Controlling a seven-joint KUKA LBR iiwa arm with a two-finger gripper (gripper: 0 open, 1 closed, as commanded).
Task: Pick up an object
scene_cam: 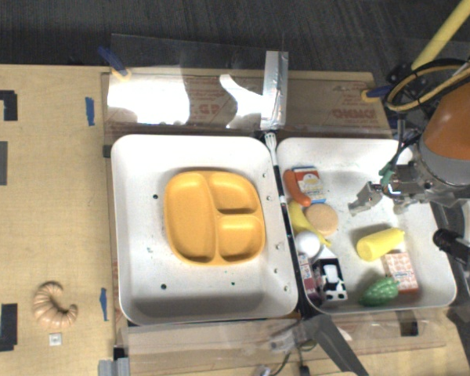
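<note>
The right bin (352,159) holds several small items. A red and white packet (306,183) lies by its left wall, with a tan round bun (323,218) and a yellow banana-like piece (298,214) below it. A yellow block (380,242), a pink box (400,269) and a green lumpy item (380,290) sit toward the lower right. A black-and-white toy (330,280) and a white piece (308,244) lie along the left wall. My gripper (366,199) hangs over the bin's middle, right of the bun and above the yellow block, with nothing visibly held.
The left bin (141,171) carries a yellow divided plate (214,215). A croissant-shaped toy (55,305) lies on the cardboard bench at lower left. Cables and the arm's orange band (454,124) crowd the right edge.
</note>
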